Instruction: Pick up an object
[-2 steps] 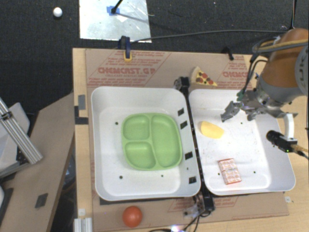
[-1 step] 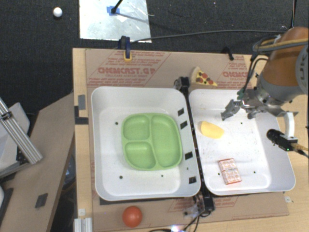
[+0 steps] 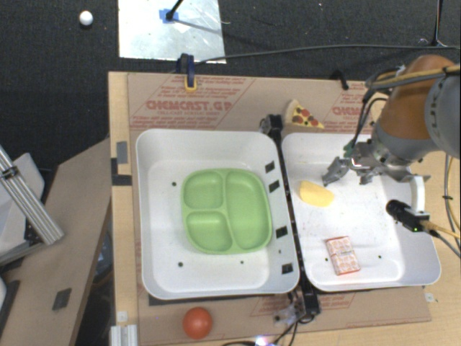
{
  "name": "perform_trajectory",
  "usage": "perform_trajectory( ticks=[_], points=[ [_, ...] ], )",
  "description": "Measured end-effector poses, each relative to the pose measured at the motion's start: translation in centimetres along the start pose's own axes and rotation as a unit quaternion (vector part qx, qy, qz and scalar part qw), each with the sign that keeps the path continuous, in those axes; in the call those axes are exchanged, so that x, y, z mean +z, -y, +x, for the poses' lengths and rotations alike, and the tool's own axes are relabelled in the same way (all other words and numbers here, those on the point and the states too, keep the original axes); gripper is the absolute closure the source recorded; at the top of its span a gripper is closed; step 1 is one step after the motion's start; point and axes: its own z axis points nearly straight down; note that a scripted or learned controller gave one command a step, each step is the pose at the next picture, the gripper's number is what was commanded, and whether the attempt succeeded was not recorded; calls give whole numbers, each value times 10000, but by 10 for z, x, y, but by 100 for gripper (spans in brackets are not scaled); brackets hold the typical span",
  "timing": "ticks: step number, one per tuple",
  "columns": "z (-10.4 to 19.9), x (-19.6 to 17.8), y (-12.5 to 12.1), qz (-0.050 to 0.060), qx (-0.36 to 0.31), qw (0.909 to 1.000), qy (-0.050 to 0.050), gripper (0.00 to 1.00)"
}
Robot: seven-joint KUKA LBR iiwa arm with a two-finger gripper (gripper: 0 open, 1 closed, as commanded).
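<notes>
Two things lie in the right bin: a yellow lump near its left wall, likely light and smooth. The gripper hovers beside it, jaws spread; pinch its narrow middle.

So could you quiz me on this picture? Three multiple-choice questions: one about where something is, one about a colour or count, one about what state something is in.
1. Where does the green divided plate lie?
A. in the left bin
B. in the right bin
C. on the bench outside the bins

2. How many loose things lie in the right bin?
A. none
B. two
C. five

3. The claw is
A. clamped on the plate
B. above the right bin, near the yellow piece
C. over the left bin

Answers: 1 A, the plate sits in the left bin's middle. 2 B, the yellow piece and a small pink packet. 3 B, it hangs just up and right of the yellow piece.
</notes>
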Motion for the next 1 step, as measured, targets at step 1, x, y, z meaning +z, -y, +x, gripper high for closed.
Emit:
perform_trajectory(
  ticks=[1],
  points=[
    [9,50,-6,-3,-15,10000,-2,0]
  ],
)
